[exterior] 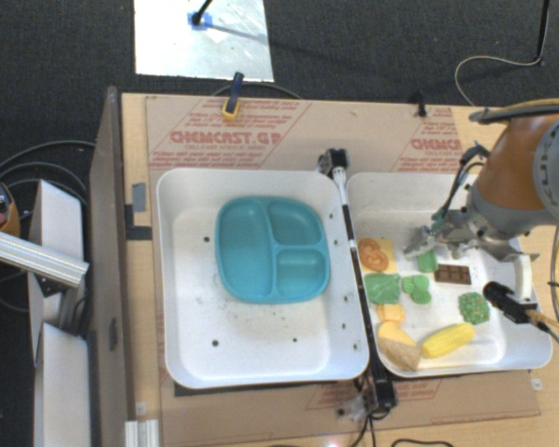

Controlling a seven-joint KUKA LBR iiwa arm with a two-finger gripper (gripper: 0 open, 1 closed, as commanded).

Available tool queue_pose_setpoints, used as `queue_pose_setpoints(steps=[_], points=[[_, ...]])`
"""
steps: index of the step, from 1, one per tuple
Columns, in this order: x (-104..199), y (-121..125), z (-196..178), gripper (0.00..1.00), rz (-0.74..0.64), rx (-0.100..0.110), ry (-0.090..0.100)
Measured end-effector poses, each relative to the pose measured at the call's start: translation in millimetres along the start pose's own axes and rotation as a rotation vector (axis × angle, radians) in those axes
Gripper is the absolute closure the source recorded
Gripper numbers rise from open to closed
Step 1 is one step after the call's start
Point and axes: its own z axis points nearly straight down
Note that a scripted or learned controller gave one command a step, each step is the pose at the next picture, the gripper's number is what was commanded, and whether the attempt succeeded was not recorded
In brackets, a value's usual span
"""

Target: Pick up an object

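My gripper (435, 237) hangs low over the back middle of the right bin (531, 350), just above a dark green block (428, 261). Nothing shows in its grasp. Toy food lies in that bin. A brown chocolate bar (453, 274) rests right of the block. An orange slice (374, 254) lies by the bin's left wall. Below are a green leaf (384, 289), a small green piece (415, 289), a broccoli (473, 307), a yellow banana (447, 340) and a tan wedge (398, 349).
The left bin (186, 343) holds a teal divided plate (272, 250). A black divider rail (352, 268) runs between the two bins. The arm's orange band (517, 166) reaches in over the right bin's far right side.
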Motion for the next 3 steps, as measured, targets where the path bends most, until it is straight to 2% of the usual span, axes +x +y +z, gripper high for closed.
queue_pose_setpoints(steps=[1,2,3], points=[[0,1,-11,1.0,0.0,-0.003,0.0],[0,1,-10,0.0,0.0,-0.003,0.0],[53,-8,11,0.0,-0.003,0.002,-0.003]])
